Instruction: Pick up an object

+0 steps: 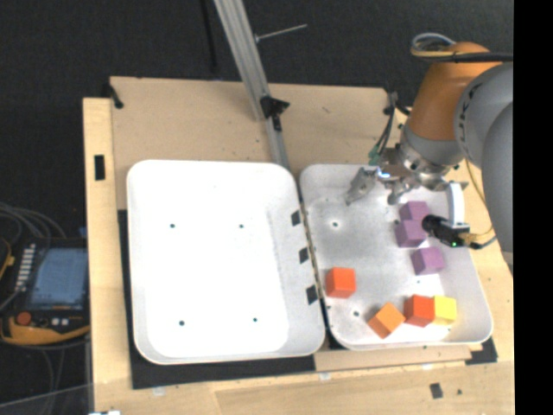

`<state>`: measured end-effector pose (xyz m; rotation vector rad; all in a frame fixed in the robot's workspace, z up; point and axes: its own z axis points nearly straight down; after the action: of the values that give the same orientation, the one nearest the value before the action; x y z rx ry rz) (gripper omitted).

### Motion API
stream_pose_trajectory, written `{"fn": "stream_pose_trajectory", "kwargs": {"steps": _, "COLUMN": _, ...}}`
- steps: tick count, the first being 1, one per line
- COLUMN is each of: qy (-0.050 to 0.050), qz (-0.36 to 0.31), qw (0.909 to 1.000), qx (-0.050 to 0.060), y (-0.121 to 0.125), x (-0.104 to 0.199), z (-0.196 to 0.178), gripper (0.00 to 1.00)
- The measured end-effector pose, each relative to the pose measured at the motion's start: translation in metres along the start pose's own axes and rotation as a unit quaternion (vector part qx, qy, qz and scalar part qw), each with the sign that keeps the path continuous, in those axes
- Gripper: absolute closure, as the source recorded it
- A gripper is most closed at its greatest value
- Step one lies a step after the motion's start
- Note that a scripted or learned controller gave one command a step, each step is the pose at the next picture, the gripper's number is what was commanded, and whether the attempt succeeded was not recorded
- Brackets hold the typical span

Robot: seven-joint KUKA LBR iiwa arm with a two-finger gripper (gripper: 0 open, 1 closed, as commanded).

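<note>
Over right bin (346, 188): gripper (378, 188) open, above purple blocks (413, 223).

Single fixed camera above the bench (216, 115), slanting down over both bins (216, 258).

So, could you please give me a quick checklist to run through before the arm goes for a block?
1. Blocks present in the right bin: ok; purple blocks, orange block, yellow block.
2. End effector above the right bin: ok.
3. End effector carrying nothing: ok, no block between its fingers.
4. Finger opening: ok, spread apart.
5. Orange block standing apart from others: ok.
6. Alignment over a chosen block: cannot tell.
</note>
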<state>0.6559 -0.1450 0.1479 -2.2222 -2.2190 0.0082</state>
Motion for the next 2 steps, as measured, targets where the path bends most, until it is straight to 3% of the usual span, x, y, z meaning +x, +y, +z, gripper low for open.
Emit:
{"fn": "stream_pose_trajectory", "kwargs": {"steps": 1, "qy": 0.000, "qz": 0.001, "qw": 1.0000, "qx": 0.000, "y": -0.001, "x": -0.001, "z": 0.052, "gripper": 0.00}}
{"fn": "stream_pose_trajectory", "kwargs": {"steps": 2, "qy": 0.000, "qz": 0.003, "qw": 1.0000, "qx": -0.005, "y": 0.001, "x": -0.002, "z": 0.037, "gripper": 1.00}}
